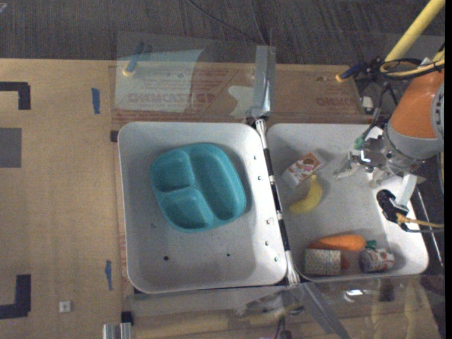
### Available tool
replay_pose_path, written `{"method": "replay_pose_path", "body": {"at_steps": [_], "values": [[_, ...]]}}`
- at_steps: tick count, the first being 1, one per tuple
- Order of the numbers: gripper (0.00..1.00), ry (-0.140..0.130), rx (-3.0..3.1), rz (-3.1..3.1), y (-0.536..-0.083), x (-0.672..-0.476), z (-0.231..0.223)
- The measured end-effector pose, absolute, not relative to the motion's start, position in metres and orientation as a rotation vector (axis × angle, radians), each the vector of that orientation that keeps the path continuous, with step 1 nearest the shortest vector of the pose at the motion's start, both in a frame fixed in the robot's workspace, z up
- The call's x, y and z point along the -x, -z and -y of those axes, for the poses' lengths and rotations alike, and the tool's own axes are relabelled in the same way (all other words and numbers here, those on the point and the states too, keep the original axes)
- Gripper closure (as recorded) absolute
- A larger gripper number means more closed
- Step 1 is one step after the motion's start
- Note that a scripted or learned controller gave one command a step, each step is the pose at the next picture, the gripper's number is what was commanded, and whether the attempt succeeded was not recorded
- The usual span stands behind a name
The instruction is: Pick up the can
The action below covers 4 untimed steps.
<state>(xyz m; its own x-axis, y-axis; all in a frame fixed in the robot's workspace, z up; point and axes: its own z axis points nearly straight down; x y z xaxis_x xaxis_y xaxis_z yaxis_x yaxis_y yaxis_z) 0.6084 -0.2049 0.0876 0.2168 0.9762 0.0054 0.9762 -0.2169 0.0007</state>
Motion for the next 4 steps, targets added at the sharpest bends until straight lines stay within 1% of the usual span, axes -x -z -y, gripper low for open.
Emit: {"method": "replay_pose_path", "body": {"at_steps": [1,2,3,4], "values": [[0.00,0.000,2.472,1.937,-0.108,-0.542,0.202],[0.00,0.007,2.448,1.972,-0.087,-0.611,0.202],[0.00,0.014,2.455,1.956,-0.089,-0.561,0.207],[1.00,0.012,2.468,1.953,-0.099,-0.561,0.213]]}}
